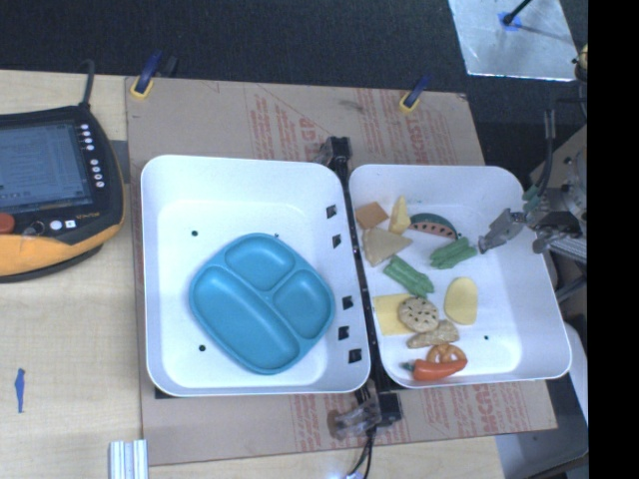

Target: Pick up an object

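Note:
The right bin [519, 337] holds several toy foods: a brown cube [371, 215], a watermelon slice [435, 226], a tan wedge [382, 246], a green pickle [452, 254], a green bean pod [409, 275], a yellow oval piece [460, 300], a cookie [418, 314] and a red pepper [439, 367]. My gripper [519, 236] hangs over the right side of this bin, just right of the green pickle. It is open, and nothing lies between its fingers. One dark fingertip [496, 232] points toward the pickle.
The left bin [170, 188] holds a blue divided plate [262, 302]. A tablet pendant [50, 183] lies on the bench at far left. Black clips join the bins along the middle seam [349, 267]. Bare white floor shows in the right bin's lower right part.

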Controlling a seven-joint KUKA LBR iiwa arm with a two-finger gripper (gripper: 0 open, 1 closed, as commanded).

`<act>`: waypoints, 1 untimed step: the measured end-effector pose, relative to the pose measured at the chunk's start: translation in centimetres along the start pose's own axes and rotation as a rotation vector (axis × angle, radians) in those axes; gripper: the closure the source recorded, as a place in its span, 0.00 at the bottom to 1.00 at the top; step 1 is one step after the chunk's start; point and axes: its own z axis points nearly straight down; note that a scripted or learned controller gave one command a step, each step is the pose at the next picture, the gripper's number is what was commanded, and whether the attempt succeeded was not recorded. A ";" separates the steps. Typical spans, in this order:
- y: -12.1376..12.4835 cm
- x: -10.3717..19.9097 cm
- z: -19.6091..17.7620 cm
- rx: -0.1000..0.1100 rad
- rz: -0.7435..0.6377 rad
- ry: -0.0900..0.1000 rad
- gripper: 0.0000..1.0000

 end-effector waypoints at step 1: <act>1.4 2.8 6.1 0.005 -0.004 0.002 0.00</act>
